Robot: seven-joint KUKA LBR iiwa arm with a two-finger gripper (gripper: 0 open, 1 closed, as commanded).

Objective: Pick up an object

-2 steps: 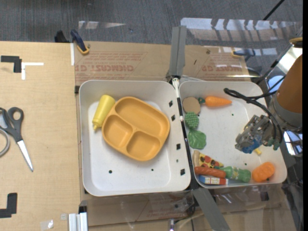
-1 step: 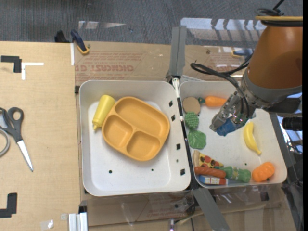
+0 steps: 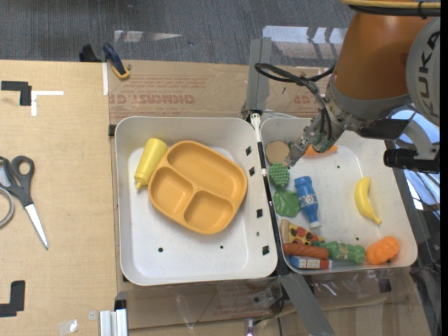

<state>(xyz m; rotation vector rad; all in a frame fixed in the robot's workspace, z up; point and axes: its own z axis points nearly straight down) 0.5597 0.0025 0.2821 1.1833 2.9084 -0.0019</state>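
— Which object do we see nearest the gripper (image 3: 302,148)?
— A blue bottle (image 3: 306,199), white-capped, mid right bin (image 3: 392,187); claw state we cannot tell. Left bin (image 3: 140,250) carries a yellow tray (image 3: 198,186).

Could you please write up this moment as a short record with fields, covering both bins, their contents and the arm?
left bin: orange divided tray, yellow bottle leaning against its left edge
right bin: banana, blue bottle, green items, orange fruit, other small toys along the near wall
arm: reaching in from the right
gripper: low over the right bin's far left corner
bench left of bins: scissors
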